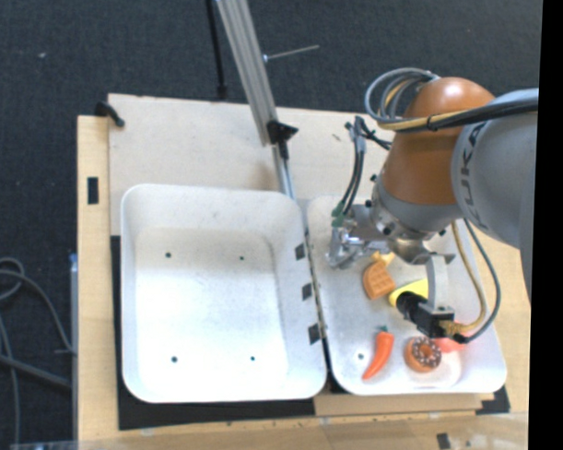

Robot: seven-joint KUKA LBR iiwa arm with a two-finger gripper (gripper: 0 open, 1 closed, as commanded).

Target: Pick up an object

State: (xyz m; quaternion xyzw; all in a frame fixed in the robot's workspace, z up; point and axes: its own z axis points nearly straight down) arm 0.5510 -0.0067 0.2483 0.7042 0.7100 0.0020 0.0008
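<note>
- The gripper (346, 247) hangs under the grey arm's orange band, low over the far-left part of the shallow right white bin (479, 374), close to the wall it shares with its neighbour.
- From my feed I cannot tell whether the gripper is released or clenched; the wrist covers most of it, and I see nothing clearly held.
- Nearest to it is a small orange waffle-patterned piece (378, 281), lying on the bin floor just to the gripper's right and a little nearer the camera. I cannot tell whether the two touch.
- Further towards the near edge of that bin lies a red-orange pepper-shaped toy (379, 355), its narrow tip pointing at the near wall.
- Just right of the pepper sits a round brown-topped doughnut toy (424, 355) with a pink-red bit at its right side. The two are close but apart.
- The left white bin (139, 214) sits side by side with the right one, their walls touching; its floor shows four small dark spots.
- A silver aluminium post (252, 66) slants down from the top of the view to the far end of the seam between the bins.
- Both bins rest on a pale wooden bench (183, 138).
</note>
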